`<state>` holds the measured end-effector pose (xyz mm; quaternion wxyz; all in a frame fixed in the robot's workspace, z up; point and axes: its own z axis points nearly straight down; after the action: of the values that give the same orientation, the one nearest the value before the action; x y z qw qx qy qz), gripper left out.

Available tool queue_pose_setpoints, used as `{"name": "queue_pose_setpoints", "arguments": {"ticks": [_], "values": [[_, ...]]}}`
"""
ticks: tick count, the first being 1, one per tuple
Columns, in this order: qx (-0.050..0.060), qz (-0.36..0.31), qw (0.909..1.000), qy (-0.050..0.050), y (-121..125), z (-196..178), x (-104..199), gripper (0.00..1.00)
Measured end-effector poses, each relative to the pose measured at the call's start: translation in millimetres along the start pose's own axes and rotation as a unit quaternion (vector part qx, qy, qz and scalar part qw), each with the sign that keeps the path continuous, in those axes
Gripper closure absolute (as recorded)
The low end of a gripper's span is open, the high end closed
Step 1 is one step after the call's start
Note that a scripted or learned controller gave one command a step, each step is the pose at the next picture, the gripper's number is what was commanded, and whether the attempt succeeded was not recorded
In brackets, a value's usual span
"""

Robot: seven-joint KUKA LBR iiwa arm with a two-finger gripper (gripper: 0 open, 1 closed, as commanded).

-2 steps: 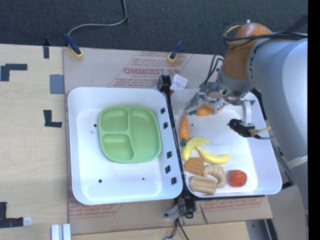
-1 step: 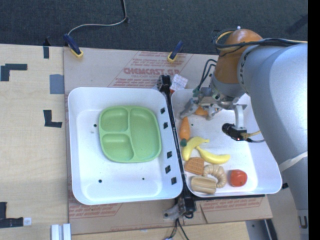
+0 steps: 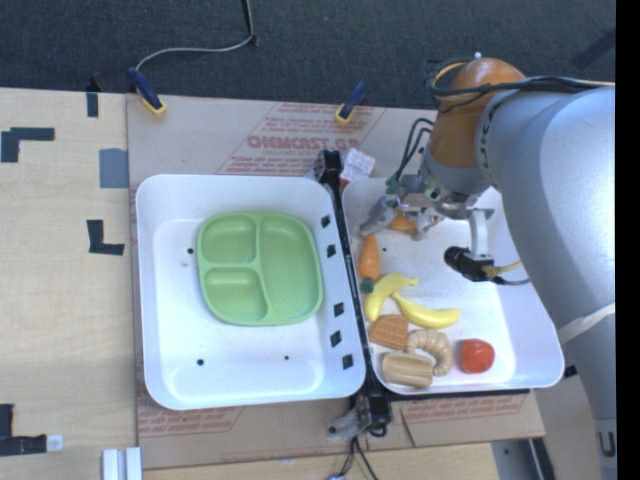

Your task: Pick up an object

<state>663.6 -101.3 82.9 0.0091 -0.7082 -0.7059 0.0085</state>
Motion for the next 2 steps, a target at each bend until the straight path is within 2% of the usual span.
{"name": "queue_pose_setpoints", "arguments": {"ticks": [1,2], "values": [[-0.001,0.001,1.0,-0.002,-0.1,-0.1,1.9,0.0],[0.001,0.001,1.0,-0.003,-1.0,-9.2,1.2,1.0]]}}
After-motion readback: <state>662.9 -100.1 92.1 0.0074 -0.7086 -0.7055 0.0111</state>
